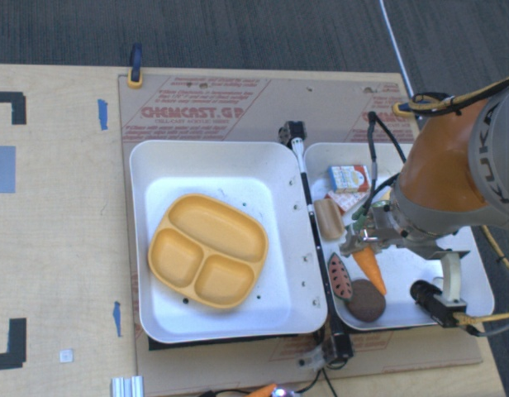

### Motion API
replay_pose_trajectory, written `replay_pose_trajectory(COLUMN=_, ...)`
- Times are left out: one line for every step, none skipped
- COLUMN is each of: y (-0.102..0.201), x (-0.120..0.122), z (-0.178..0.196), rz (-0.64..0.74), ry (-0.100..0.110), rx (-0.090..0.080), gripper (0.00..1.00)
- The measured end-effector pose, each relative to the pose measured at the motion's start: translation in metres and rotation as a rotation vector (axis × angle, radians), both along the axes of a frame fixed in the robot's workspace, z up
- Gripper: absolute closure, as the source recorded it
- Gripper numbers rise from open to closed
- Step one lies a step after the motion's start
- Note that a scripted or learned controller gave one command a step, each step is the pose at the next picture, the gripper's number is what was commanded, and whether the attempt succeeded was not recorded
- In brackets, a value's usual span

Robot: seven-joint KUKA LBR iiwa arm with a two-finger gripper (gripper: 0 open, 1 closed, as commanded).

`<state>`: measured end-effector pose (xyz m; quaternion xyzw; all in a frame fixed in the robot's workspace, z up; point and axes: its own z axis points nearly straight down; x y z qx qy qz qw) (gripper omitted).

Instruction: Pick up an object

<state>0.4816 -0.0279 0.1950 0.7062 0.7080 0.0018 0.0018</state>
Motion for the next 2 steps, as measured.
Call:
replay_pose_trajectory(y=0.000, x=0.002, z=0.010, rz=0.001, ry=-0.004, rx=-0.001, gripper=1.00)
replay_pose_trajectory(y=0.068, x=-0.001, z=0.008, rz=0.000, ry=0.002, rx=0.001, gripper=1.00)
